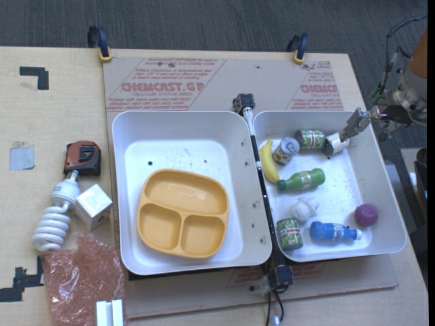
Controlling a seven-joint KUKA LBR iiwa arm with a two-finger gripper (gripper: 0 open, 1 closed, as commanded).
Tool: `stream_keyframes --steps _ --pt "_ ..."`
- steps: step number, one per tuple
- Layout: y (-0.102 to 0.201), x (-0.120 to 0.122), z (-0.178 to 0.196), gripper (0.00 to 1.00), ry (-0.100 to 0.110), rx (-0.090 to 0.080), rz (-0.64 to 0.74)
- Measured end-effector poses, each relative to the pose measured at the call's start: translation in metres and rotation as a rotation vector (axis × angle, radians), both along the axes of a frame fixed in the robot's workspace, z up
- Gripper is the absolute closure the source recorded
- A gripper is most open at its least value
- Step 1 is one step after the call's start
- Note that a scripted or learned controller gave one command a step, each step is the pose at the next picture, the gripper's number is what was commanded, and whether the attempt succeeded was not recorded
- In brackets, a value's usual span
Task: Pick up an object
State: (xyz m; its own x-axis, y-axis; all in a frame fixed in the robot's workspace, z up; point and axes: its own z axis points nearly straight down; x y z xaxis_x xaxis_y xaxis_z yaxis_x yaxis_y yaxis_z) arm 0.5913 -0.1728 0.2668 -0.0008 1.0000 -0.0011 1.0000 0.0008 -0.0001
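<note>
On the bench (61, 60), at the far left, a tape measure (82, 157), a spiral light bulb (57, 213), a small white cube (94, 203) and a crumpled pink bag (85, 277) are laid out. The left bin (129, 134) is occupied by a yellow divided tray (182, 212). In the right bin (387, 202), a banana (268, 163) is set along the left wall, with a small can (285, 149) touching it and a green-labelled can (312, 139) just beyond. A green bottle (301, 180) is laid across the middle; below it are found a white crumpled item (304, 208), a green can (289, 233), a blue bottle (333, 232) and a purple ball (366, 214). The claw (332, 145) is seen tilted over the bin's upper right corner, beside the green-labelled can; whether it is open or closed cannot be told, and nothing is seen held in it.
</note>
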Motion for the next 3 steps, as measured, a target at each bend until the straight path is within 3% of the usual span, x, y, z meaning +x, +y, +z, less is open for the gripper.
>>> stream_keyframes --steps 1,2,3 --pt "-0.047 0.036 -0.153 0.0 0.002 0.005 0.002" --pt "0.007 0.015 -0.174 0.0 0.0 0.0 0.0" --pt "0.007 0.015 -0.164 1.0 -0.002 -0.001 -0.002"
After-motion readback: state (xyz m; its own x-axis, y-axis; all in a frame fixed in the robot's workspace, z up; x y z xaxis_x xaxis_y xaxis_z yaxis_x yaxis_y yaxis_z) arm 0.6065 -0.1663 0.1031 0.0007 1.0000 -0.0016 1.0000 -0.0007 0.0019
